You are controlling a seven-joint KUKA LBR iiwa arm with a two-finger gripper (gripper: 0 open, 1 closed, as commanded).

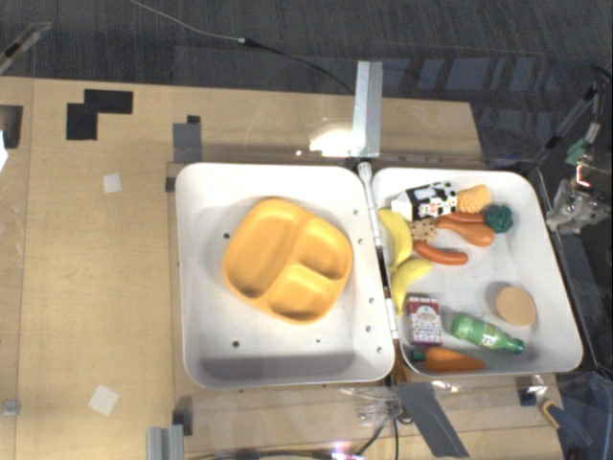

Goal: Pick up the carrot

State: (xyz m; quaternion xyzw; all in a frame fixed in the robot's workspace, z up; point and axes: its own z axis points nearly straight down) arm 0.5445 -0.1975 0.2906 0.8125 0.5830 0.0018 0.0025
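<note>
pale grey metal tool, thin dark cables

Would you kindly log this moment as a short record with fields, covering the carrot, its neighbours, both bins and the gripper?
target: carrot, lying flat at the near edge of the right bin
neighbours: green bottle just behind it, red box by its left end
other right bin items: two bananas, hot dog, round cookie
left bin: yellow divided plate
gripper: at the right bin's right rim, far from the carrot, holding nothing visible
</note>
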